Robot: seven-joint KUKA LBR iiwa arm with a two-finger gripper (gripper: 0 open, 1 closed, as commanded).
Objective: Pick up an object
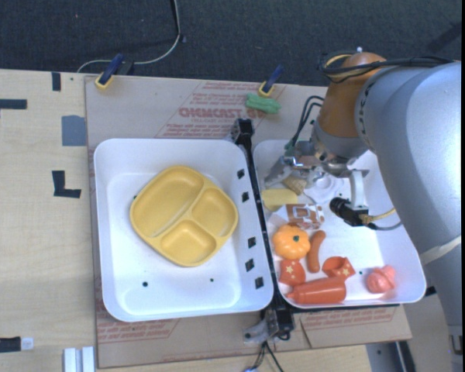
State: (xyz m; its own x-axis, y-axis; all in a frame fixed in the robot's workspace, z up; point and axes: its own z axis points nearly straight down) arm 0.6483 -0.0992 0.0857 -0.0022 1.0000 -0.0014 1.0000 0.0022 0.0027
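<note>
Evidently the gripper (294,173) is down among the toys in the right bin (399,266), at the reach step. Finger state: cannot tell. Next move calls for a clean lift.

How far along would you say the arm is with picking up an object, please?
Done: the claw is down in the right white bin, over the pale yellow wedge. In hand: nothing visibly lifted. Left: gripping and raising an item; the small orange pumpkin and red sausage lie untouched.

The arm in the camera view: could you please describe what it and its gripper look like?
The arm is a thick, rounded grey body with an orange band above the wrist. Dark cables loop over the band and run down its side. The gripper is a small metallic assembly with a black part and a thin yellowish cable beside it.
</note>
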